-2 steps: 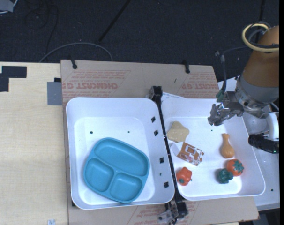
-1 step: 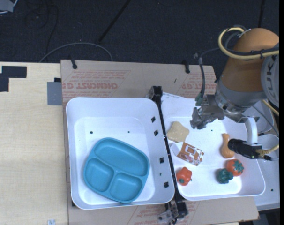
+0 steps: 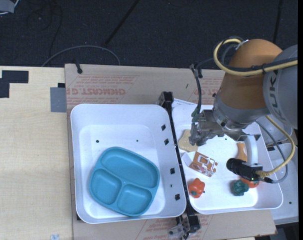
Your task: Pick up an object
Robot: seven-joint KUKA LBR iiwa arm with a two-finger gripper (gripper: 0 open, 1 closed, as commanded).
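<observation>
My gripper (image 3: 195, 135) hangs low over the left part of the right bin (image 3: 271, 204), under the orange-banded wrist. Right at its tip lies a flat tan piece (image 3: 186, 143), close to the bin's left wall; whether it is touched or gripped I cannot tell. Just below lies a clear packet with an orange print (image 3: 203, 164). An orange-red round object (image 3: 196, 187) sits near the front left corner. A teal ball-like object (image 3: 238, 187) rests at the front right, with a small red piece (image 3: 250, 182) beside it. An orange strip (image 3: 241, 151) lies partly hidden under the arm.
The left bin (image 3: 84, 119) holds a blue divided plate (image 3: 124, 180) toward its front. A black divider with clips (image 3: 172, 149) runs between the bins. The arm covers the back right of the right bin.
</observation>
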